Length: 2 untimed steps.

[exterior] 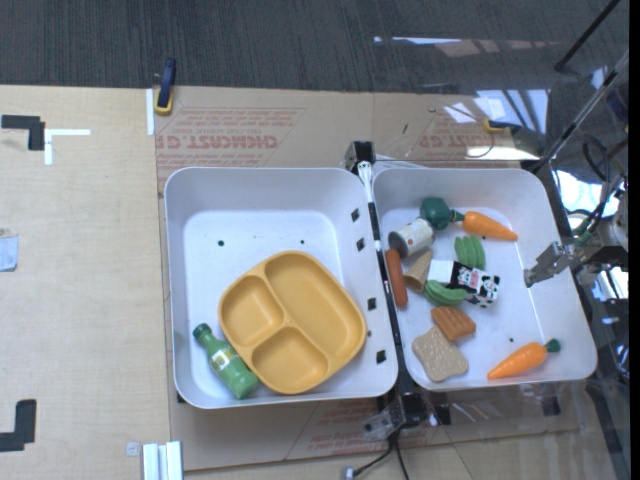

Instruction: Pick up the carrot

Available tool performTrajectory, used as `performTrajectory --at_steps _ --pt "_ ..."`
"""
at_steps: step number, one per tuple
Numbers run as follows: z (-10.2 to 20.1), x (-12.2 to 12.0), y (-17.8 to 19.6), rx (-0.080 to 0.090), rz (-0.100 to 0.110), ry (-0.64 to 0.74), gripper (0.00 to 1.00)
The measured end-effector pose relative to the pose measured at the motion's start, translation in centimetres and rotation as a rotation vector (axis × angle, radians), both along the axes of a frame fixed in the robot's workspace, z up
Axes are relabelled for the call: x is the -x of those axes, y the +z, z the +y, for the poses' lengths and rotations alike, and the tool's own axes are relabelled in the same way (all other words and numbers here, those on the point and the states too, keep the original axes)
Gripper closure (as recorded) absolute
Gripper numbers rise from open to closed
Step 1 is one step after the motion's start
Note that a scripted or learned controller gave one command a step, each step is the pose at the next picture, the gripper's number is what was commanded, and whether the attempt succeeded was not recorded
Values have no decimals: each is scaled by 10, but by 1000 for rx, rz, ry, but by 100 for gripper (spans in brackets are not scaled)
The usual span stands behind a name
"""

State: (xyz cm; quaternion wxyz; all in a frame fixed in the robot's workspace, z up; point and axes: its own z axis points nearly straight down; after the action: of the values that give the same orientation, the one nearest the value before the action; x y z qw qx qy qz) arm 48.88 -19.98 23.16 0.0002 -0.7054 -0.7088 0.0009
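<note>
So far nothing is lifted: one carrot (521, 359) lies by the right bin's (556, 204) near right corner, another carrot (487, 225) near its far edge, and the gripper (545, 265) hangs over the right rim, its grip unreadable.

Yellow divided plate (291, 320) and green bottle (224, 362) in left bin (190, 218); bread slice (439, 356) in right bin (530, 193).

Two orange carrots lie in the right bin (545, 203): far carrot (487, 226) by the back wall, near carrot (520, 359) at the front right corner
</note>
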Motion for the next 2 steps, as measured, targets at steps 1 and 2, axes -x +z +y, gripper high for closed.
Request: performTrajectory --at_steps 1,2 --pt "4 10 -140 0 -3 -59 0" --pt "51 11 -141 -1 0 -637 0"
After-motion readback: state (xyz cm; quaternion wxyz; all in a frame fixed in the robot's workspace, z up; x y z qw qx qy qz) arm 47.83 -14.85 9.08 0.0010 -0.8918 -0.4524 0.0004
